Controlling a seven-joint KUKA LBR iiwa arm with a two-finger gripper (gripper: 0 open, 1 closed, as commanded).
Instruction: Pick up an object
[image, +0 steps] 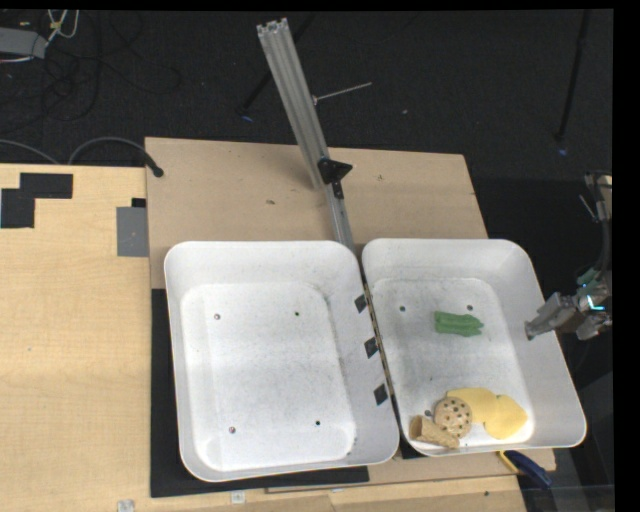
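Note:
In the right bin (520, 262) lies a small green object (458, 322) near the middle. At the bin's front sit a round brown cookie (453, 411), a tan wedge (432, 432) and two pale yellow pieces (497, 412), all close together. My gripper (545, 320) hangs at the right bin's right rim, to the right of the green object and apart from it. Nothing shows in its grasp.
The left bin (190, 270) stands beside the right one, joined by black clips (370, 346). A slanted metal rail (300, 110) rises behind the bins. A blue and yellow item (525, 466) lies just outside the right bin's front edge.

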